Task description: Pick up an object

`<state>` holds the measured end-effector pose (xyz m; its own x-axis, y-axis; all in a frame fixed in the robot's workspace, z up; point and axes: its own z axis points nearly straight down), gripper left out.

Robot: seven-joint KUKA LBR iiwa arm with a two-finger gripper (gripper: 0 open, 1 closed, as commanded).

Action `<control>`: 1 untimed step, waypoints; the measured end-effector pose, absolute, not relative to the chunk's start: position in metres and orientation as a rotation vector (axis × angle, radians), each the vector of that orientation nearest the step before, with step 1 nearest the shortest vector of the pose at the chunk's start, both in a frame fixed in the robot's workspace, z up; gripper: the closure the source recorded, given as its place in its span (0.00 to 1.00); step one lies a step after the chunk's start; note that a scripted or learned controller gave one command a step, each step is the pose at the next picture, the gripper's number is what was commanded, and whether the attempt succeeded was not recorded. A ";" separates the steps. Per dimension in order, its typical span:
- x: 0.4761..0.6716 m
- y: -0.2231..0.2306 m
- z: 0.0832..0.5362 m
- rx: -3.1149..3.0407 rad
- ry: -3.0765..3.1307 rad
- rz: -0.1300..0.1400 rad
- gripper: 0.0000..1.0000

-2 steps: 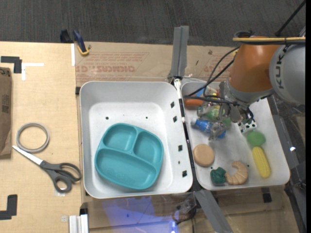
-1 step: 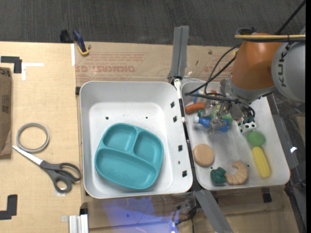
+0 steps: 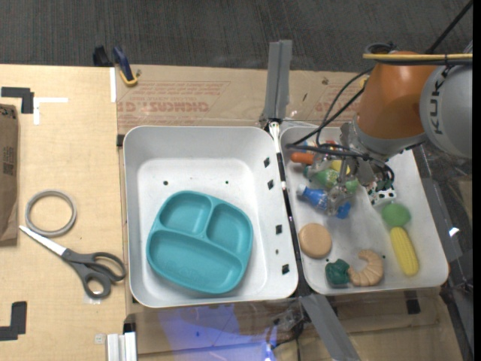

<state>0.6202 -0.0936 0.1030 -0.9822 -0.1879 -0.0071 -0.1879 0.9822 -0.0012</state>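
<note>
Your gripper (image 3: 342, 189) sits low in the right bin (image 3: 428, 273), center-right of frame, among toys; finger state unreadable.

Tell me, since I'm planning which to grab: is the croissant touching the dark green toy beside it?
Touching. The camera view shows the croissant pressed against the dark green toy in the right bin, no white floor visible between them.

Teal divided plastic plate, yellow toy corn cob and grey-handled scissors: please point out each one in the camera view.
Teal divided plastic plate (image 3: 200, 241): camera view, on the ridge between its compartments.
Yellow toy corn cob (image 3: 405, 250): camera view, middle of the cob.
Grey-handled scissors (image 3: 73, 257): camera view, near the pivot.
</note>
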 end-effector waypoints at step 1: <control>0.604 -0.096 0.093 0.004 3.139 0.001 0.00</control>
